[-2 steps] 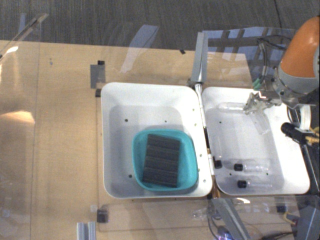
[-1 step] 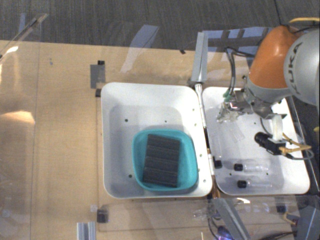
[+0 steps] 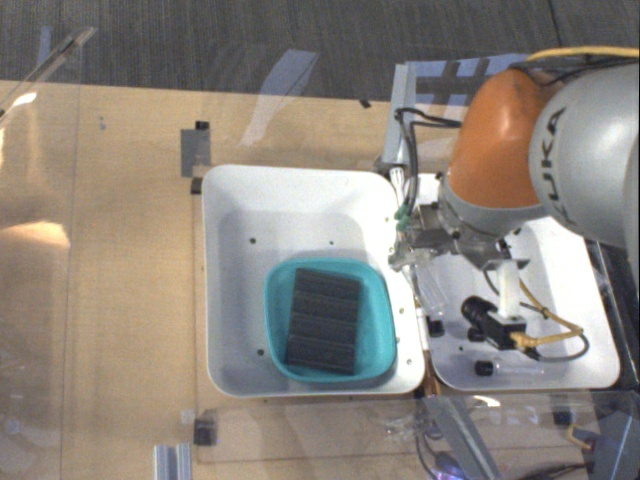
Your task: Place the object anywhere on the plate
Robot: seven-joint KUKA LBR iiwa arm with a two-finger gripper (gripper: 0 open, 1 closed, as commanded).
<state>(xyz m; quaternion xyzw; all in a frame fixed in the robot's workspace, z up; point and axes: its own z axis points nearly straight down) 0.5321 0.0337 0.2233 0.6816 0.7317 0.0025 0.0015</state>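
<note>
A dark grey ribbed block (image 3: 323,320) lies flat on the teal plate (image 3: 378,313), which sits in the front part of the left bin (image 3: 235,268). My gripper (image 3: 418,268) hangs to the right of the plate, over the seam between the two bins, under the grey and orange wrist. Nothing shows between its tips, and it stands apart from the block.
The right bin (image 3: 580,358) lies beneath the arm, with two small black pieces (image 3: 483,367) on its floor near the front. The arm's bulk covers that bin's back half. Wooden bench surrounds both bins.
</note>
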